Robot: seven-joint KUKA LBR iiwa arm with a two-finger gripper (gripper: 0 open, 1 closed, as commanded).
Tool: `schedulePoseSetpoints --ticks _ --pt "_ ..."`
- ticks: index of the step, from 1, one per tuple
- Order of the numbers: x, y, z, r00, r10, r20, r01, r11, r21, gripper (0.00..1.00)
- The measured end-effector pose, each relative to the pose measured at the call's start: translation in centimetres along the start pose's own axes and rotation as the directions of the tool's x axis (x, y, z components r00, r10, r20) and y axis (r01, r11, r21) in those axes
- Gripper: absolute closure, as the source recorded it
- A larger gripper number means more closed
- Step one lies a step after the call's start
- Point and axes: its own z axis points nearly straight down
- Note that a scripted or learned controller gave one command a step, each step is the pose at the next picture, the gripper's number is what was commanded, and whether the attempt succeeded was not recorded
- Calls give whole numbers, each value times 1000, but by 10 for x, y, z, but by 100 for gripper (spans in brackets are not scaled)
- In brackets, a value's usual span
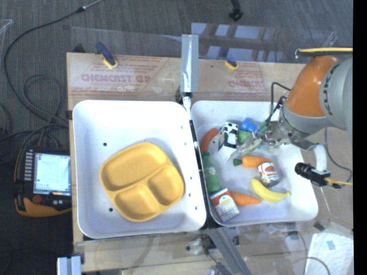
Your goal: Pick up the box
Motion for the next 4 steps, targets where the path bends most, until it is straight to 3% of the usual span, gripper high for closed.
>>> schedulePoseSetpoints --ticks 1,2,3,4 --pt "-27 -54 12 1000 -28 -2 28 999 -23 0" --pt "-19 21 0 1000 -18 2 18 1000 -3 0" --pt "0 73 17 1000 29 -2 -29 999 26 0" --pt "-5 71 8 999 32 6 -32 999 25 100"
